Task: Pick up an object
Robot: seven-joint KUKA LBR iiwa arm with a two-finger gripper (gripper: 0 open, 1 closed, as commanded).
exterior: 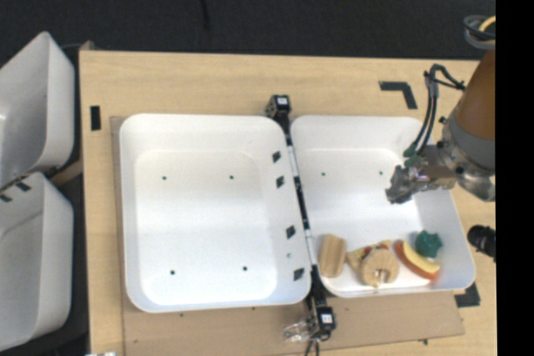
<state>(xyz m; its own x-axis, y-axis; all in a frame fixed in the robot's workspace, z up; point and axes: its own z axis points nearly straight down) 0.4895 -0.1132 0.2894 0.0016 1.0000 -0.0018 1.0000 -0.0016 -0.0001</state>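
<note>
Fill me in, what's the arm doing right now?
The gripper is over the right bin, near its right wall, with nothing visibly between its fingers. The objects sit along that bin's near edge: a wooden block, a tan toy, an apple slice and a green piece. No pick yet.

A pale wooden bench (pixel 192 83) is filling the middle of the frame, bearing two shallow white bins side by side. The left bin (pixel 133 213) is sitting at centre-left, the right bin (pixel 350 146) at centre-right, their inner rims touching. Small black markers (pixel 399 92) are lying on the bench's upper right.
</note>
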